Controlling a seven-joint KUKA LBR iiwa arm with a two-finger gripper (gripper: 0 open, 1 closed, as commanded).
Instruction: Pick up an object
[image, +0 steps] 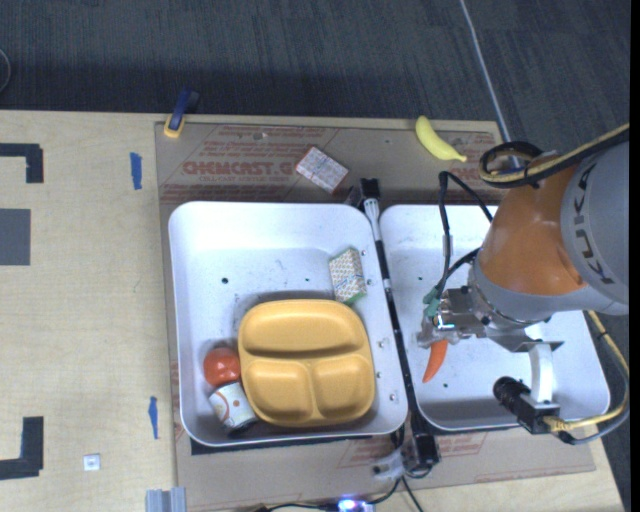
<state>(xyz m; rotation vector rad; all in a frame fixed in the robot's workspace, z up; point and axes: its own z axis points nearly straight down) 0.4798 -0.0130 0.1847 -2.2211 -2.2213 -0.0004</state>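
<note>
My gripper (440, 328) hangs over the left part of the right bin (590, 400). An orange toy carrot (433, 362) sticks out below it, pointing toward the bin's front, and a bit of green shows on the gripper's far side. The carrot appears to pass between the fingers, which are shut on its upper part. I cannot tell whether the carrot's tip touches the bin floor.
The left bin (200, 240) holds a yellow compartment tray (305, 360), a red ball (221, 365), a white-and-orange can (232, 403) and a patterned packet (347, 273). Behind the bins lie a banana (440, 140) and a small box (320, 168).
</note>
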